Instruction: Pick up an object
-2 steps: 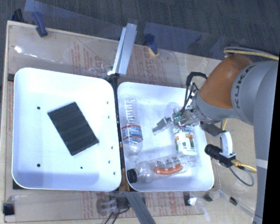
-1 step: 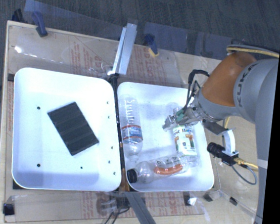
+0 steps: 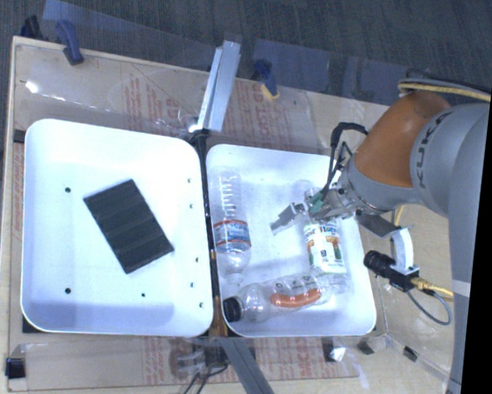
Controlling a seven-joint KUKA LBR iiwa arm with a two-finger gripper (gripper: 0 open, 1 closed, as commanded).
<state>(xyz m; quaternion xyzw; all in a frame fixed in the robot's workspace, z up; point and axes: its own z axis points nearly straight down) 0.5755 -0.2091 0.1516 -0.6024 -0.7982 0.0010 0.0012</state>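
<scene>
On the desk (image 3: 109, 90), with the right bin (image 3: 266, 172) as landmark, the claw (image 3: 301, 213) hangs spread wide and unladen inside it, just beside the white labelled bottle (image 3: 325, 248), so this looks like the reach step, next calling for lowering and closing.

No text is legible. Labels on the water bottle (image 3: 233, 231) and the white bottle (image 3: 325, 248) are too blurred to read.
</scene>
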